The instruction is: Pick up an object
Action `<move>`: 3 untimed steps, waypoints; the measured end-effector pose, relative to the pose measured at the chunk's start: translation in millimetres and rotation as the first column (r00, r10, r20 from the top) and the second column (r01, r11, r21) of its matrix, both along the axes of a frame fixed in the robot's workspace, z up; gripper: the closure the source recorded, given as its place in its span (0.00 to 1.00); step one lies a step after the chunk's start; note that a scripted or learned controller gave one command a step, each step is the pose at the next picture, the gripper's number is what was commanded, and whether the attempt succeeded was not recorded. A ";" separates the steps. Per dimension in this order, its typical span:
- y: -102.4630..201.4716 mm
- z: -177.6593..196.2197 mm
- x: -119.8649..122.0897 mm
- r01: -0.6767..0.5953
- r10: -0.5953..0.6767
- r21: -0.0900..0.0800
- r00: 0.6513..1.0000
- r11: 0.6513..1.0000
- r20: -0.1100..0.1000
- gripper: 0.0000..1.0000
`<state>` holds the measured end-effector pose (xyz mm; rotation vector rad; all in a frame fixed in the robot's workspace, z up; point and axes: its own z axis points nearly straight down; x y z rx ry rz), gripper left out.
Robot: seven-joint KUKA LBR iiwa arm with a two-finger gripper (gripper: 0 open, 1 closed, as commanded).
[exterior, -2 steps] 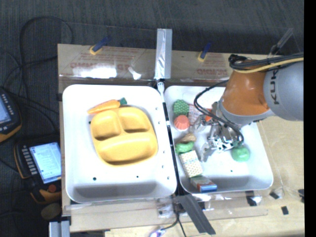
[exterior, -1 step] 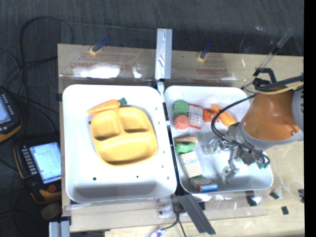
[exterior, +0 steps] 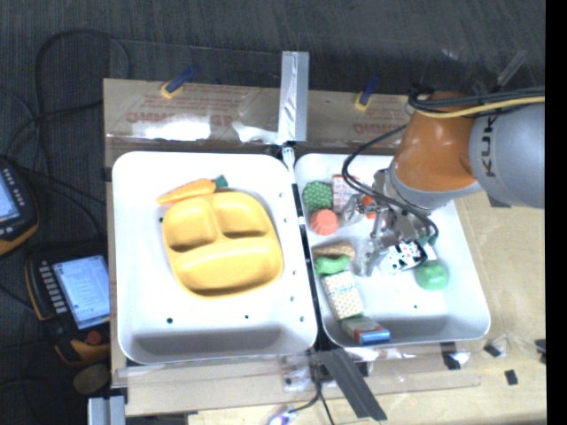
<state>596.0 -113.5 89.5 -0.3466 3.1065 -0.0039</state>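
We log the gripper (exterior: 376, 257) low in the right bin (exterior: 461, 312) beside a sandwich (exterior: 334, 257), fingers spread, nothing between them

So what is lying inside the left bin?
The left bin holds a yellow tray with three compartments, and a toy carrot at the tray's far edge. Whatever may lie beneath the tray is covered.

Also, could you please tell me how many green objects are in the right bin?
2 plainly: a green piece at the back left corner, and a green ball near the right wall. The arm may hide others.
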 end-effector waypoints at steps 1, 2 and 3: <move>-32.9 0.0 -49.4 0.035 -0.035 0.000 0.999 0.999 -0.004 0.00; -37.0 -0.8 38.0 -0.019 0.019 -0.002 1.000 1.000 -0.003 0.00; -36.3 9.2 39.4 -0.017 0.017 0.002 1.000 1.000 -0.001 1.00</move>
